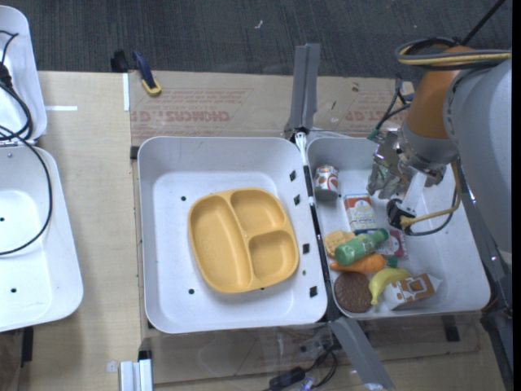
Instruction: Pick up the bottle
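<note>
Cardboard-topped bench bears two bins; green bottle lies tilted among toy food, gripper poised at its one o'clock, its grasp impossible to tell

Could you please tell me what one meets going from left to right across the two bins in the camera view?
Yellow divided plate in the left bin → small can → green bottle → gripper above the right bin.
</note>
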Motion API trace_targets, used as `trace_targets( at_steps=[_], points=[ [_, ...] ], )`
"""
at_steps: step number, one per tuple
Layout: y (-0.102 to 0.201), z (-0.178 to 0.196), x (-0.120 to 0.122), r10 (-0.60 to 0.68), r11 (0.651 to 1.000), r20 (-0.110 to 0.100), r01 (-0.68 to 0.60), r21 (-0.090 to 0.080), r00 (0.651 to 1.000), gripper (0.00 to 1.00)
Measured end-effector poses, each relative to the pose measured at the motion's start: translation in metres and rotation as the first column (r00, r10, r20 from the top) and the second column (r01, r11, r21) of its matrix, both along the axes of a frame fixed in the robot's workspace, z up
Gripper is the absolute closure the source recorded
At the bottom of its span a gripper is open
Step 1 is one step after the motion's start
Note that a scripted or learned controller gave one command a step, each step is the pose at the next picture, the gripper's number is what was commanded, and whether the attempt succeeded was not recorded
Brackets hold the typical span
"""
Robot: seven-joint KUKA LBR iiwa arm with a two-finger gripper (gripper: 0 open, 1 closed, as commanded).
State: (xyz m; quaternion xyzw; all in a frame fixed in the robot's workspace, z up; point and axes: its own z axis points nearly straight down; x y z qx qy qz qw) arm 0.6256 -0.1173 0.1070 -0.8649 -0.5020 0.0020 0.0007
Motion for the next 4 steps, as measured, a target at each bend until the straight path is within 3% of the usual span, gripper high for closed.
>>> trace_targets(
  at_steps=[1, 2, 3, 4],
  points=[
    [0.0, 0.009, 0.0, 0.003, 1.0, -0.002, -0.003, -0.002, 1.0, 1.0],
    [0.103, 0.125, 0.001, -0.173, 0.985, 0.002, 0.173, -0.001, 0.985, 1.0],
    [0.103, 0.125, 0.001, -0.173, 0.985, 0.001, 0.173, -0.002, 0.985, 0.0],
    [0.047, 0.16, -0.001, -0.121, 0.993, 0.002, 0.121, -0.001, 0.993, 0.0]
  ],
)
